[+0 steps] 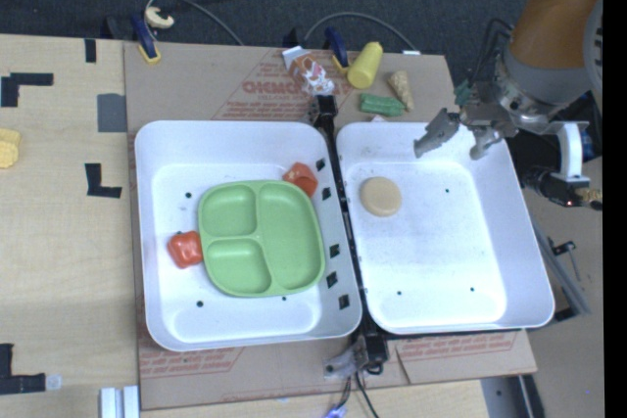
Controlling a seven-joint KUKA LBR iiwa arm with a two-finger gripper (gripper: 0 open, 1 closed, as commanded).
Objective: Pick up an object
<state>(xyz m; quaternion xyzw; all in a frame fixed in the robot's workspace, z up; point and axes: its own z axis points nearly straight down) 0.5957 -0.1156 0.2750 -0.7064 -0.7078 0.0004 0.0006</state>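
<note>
**Hand spread and empty above far edge of right bin; cookie is nearest target**

Arm reaches in from the right. The hand (459, 134) hangs over the far edge of the right bin (490, 303), toward its far right corner. Its two grey fingers (433, 136) stand apart with nothing between them. Judgement: a pre-grasp pose, spread so it can drop around something in the bin below.

Right bin: shallow, white, smooth plastic with a rounded rim and a few small dark dots on the floor. One thing lies in it, a round, flat, tan cookie (381, 196), matt surface, near the left wall toward the far end. It lies apart from the hand, nearer and to the left. Judgement: low profile and flat on the floor, so the fingers would need to reach the bin floor to catch its edge.

Left bin (157, 210): a green divided plate (263, 237), three compartments, glossy, sits mid-floor. A red-orange lump (184, 249) touches the plate's left edge; another red piece (302, 178) lies just beside its far right corner, close to the bin wall.

On the worktop (59, 240) beyond the bins, on brown cardboard: a yellow cylinder (364, 64), a green strip (381, 105), a tan cone (400, 88). All are outside the bins, probably spares.
</note>
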